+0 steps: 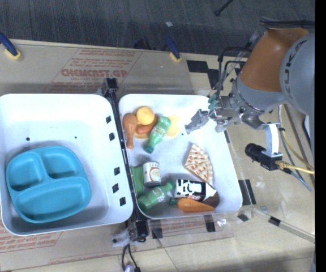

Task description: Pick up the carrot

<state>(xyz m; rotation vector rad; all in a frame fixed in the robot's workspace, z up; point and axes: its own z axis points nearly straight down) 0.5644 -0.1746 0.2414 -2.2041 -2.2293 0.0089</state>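
Along the bottom edge of the right bin (234, 186), the carrot (195, 205) is lying flat, touching a black-and-white carton (192, 190) and just beside a green bottle (154, 196). Descending fingers are likely to be catching the carton or the bin wall instead. Higher up, a waffle (199, 163) is lying mid-bin. At the upper right, the claw (204, 119) is hovering well apart from the carrot, holding nothing; whether its fingers are spread is too blurred to tell. The arm's upper part is running off the frame.
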